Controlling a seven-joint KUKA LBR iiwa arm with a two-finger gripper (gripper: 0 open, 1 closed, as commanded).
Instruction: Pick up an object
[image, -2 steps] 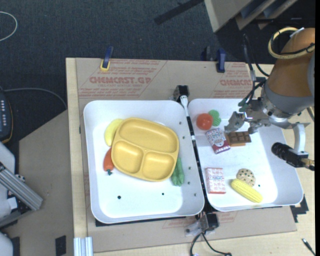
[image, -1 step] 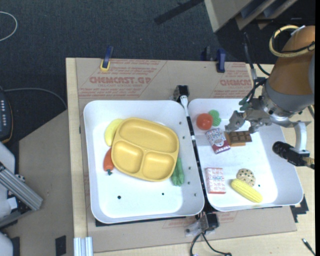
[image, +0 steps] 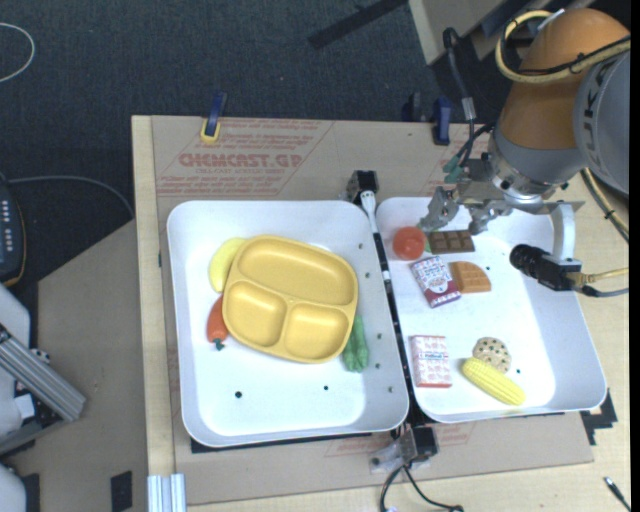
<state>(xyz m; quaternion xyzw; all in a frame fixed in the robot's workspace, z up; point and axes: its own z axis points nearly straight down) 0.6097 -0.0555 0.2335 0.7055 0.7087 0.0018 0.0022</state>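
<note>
I am hanging my pincer (image: 452, 212) over the brown chocolate bar (image: 451, 241). I cannot tell how wide it is. I am aiming straight down, away from the red tomato (image: 408, 242).

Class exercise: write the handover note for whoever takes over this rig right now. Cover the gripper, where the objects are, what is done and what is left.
Gripper: over the back of the right bin, above the chocolate bar and beside the tomato; nothing seen between its fingers.
Right bin: also two red-and-white packets, bread, cookie, corn.
Left bin: yellow divided tray lying over a banana, carrot and a green item.
Done: nothing picked up.
Left: grasp and lift one object.
</note>
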